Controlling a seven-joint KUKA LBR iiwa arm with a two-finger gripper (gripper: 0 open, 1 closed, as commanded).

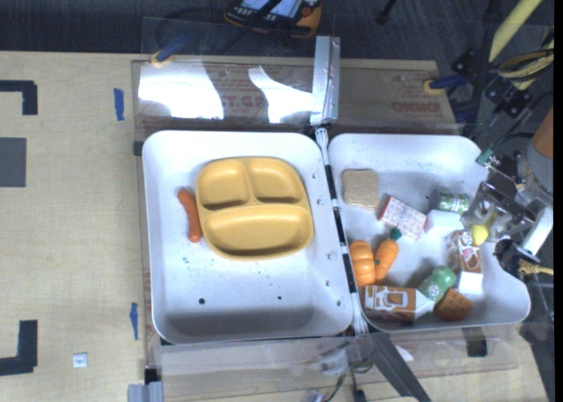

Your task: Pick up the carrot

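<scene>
Carrot (386,253) in right bin (413,147), lower middle of frame, just right of the divider between the two bins. Small, orange, green top at upper right; long axis tilted, running from lower left to upper right. Touching or nearly touching a rounder orange piece (361,261) on its left. Carton (390,301) directly below, red-and-white packet (402,215) just above.

Gripper (498,208) at right edge of frame, over the right side of the same bin, above the clutter near a yellow item (479,234). Nothing visibly between its fingertips; spread or pressed together — cannot tell from this angle.

Key relation: carrot lies to the left of gripper and slightly lower in frame, well apart, several toys between. Judged: approach needs a leftward traverse, then jaws set across the tilted axis, not along it. Crowding from orange neighbour on left likely the main risk to a clean grasp.

Left bin (167,242) holds yellow divided tray (253,207) and a thin orange-red stick (191,215) beside it; not the target by judgement.
</scene>
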